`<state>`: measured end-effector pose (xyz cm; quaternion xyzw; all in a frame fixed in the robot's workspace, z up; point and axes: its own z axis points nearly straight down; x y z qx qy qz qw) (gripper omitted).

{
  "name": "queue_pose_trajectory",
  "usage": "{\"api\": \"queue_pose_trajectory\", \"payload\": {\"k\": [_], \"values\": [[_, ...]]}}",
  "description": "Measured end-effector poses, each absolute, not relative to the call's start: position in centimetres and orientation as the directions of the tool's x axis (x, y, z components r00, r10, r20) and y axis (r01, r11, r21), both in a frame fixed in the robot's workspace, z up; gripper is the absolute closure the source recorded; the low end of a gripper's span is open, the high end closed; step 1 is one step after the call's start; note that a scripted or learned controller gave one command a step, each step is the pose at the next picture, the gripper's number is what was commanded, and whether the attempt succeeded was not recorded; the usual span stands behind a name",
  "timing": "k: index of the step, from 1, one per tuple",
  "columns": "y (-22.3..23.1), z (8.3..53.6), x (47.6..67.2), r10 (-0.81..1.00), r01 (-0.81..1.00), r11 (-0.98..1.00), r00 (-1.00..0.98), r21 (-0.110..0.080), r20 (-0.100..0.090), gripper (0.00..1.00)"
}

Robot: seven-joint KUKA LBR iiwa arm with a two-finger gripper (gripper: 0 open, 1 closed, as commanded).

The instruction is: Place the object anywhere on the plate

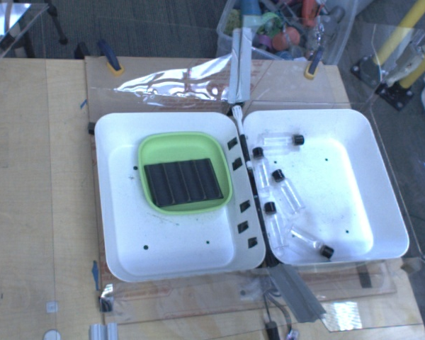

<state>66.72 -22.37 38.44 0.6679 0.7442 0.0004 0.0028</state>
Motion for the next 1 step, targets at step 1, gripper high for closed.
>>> {"api": "queue_pose_trajectory", "payload": {"k": [1], "values": [[-22.03,28.94,66.77,0.998,0.998,0.07,-0.07,-0.001,-0.001,0.0]]}}
